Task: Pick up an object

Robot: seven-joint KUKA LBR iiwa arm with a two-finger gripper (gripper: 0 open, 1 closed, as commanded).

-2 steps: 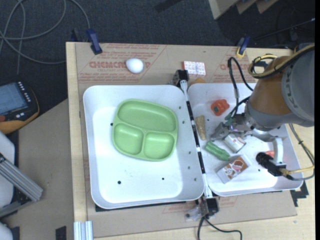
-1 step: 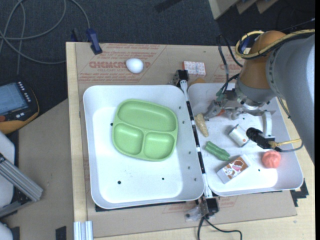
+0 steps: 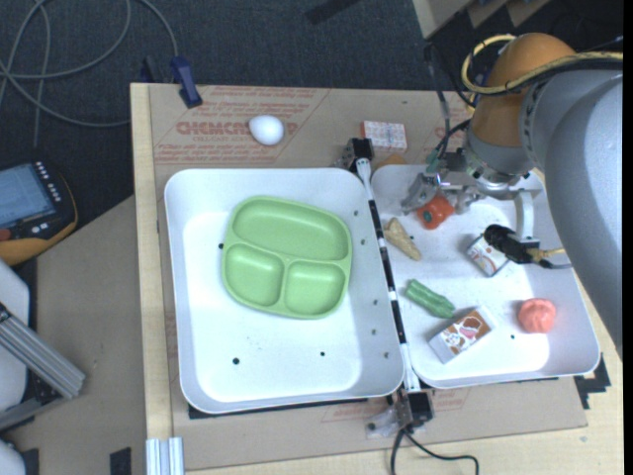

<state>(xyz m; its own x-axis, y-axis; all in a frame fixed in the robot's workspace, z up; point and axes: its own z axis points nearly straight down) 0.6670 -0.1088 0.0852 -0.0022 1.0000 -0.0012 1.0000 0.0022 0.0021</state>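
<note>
- Green divided plate (image 3: 287,256): one, in the left bin (image 3: 198,364).
- Right bin (image 3: 564,349): six small items.
- Gripper (image 3: 440,198) reaches down, fingers straddling one orange-red object (image 3: 433,213) at that bin's far-left corner; actual grip unclear.

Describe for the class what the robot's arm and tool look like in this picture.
The arm is bulky, rounded and grey, with an orange band above the wrist. A yellow cable loops beside that band. The tool is a small cluster of grey metal parts with thin wires.
</note>
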